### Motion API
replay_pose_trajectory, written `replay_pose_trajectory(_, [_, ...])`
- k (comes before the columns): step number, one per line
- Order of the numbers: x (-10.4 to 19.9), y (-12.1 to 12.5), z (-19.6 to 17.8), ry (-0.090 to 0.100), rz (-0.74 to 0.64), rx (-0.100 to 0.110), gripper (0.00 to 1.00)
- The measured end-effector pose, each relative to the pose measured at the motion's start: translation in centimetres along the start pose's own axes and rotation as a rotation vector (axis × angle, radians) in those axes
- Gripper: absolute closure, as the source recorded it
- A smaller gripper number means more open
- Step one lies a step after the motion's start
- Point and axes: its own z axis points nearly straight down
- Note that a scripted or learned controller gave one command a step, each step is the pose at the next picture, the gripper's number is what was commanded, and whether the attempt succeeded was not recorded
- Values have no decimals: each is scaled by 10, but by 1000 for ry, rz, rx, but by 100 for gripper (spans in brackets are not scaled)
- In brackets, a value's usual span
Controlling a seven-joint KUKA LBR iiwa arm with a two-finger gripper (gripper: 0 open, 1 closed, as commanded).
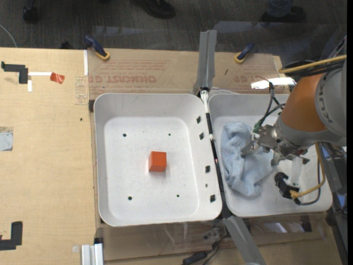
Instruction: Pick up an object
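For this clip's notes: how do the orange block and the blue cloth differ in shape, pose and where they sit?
The orange block is a small, rigid cube; the blue cloth is larger, soft and crumpled. The block sits alone near the middle of the left bin; the cloth lies heaped in the right bin. The gripper is at the cloth's right edge, far from the block. Both rest on a bin floor.

A robotics lab: two white bins (149, 106) clamped onto a cardboard sheet (143, 73) over a wooden bench (41, 164), cables (309, 195) trailing from a grey-and-orange arm (311, 106), shoes (157, 4) on grey carpet behind
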Motion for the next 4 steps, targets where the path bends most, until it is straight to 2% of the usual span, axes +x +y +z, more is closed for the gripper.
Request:
replay_pose_trajectory(1, [54, 105, 0, -2, -96, 1, 0])
replay_pose_trajectory(2, [54, 105, -10, -3, -99, 1, 100])
replay_pose_trajectory(3, [55, 107, 0, -3, -150, 2, 100])
replay_pose_trajectory(4, [87, 81, -97, -2, -391, 4, 100])
